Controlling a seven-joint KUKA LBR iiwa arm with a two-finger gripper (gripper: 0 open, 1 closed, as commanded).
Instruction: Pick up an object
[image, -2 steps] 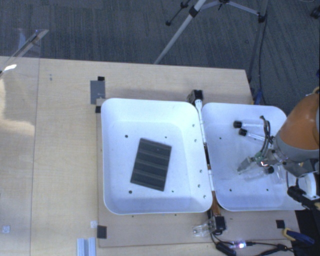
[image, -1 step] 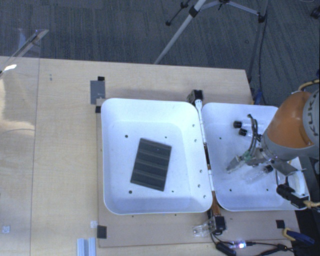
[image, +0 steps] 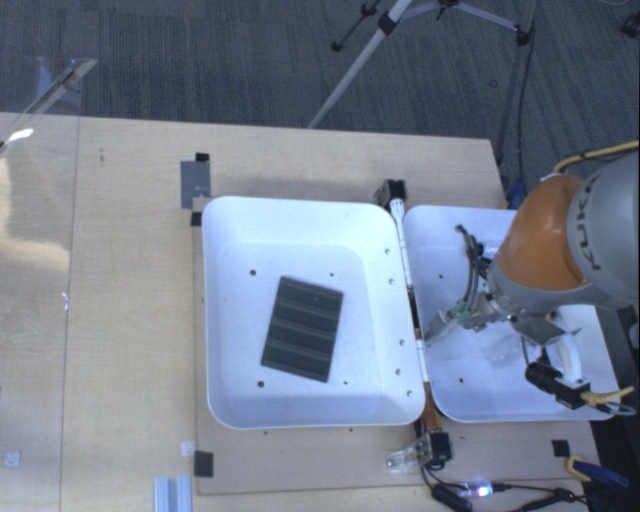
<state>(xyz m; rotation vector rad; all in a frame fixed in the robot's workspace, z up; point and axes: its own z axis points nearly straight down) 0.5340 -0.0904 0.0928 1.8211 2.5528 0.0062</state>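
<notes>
A dark grey ribbed rectangular block (image: 303, 328) lies flat in the middle of the left bin (image: 230, 390), turned slightly clockwise. My gripper (image: 452, 318) is low over the left part of the right bin (image: 440, 235), close to the divider between the bins. The grey arm with its orange band (image: 540, 245) hangs above it and hides much of that bin. A faint clear item (image: 500, 350) lies on the right bin's floor just right of the gripper. The block is well apart from the gripper, on the other side of the divider.
The bins stand side by side on a wooden bench (image: 100, 300), with black brackets at the corners. Cables and a small clear part (image: 405, 460) lie by the front edge. A tripod leg (image: 370, 50) stands on the floor behind.
</notes>
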